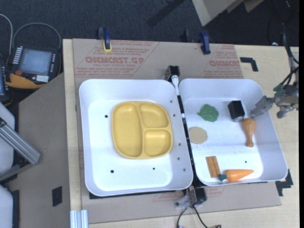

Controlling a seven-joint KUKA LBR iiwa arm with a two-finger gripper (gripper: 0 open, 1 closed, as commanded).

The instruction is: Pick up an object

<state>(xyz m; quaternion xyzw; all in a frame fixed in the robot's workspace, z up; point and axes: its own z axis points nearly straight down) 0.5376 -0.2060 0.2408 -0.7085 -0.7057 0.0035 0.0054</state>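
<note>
The right bin [266, 91] holds several small objects. A green leafy piece [208, 112] lies near its back left, with a black block [235, 109] to its right. A tan drumstick [248, 130] lies just in front of the block. A beige round disc [198, 135] sits by the left wall. An orange-brown wafer [212, 165] and an orange carrot [237, 175] lie at the front. My gripper [269, 106] hangs at the bin's right rim, to the right of the black block and apart from it, with nothing seen in it.
The left bin [95, 127] holds a yellow divided plate [141, 129]. A black divider strip [183, 122] runs between the bins. Blue clamps [204, 42] stand at the cardboard's back edge. A teach pendant [33, 63] lies off the bench at the far left.
</note>
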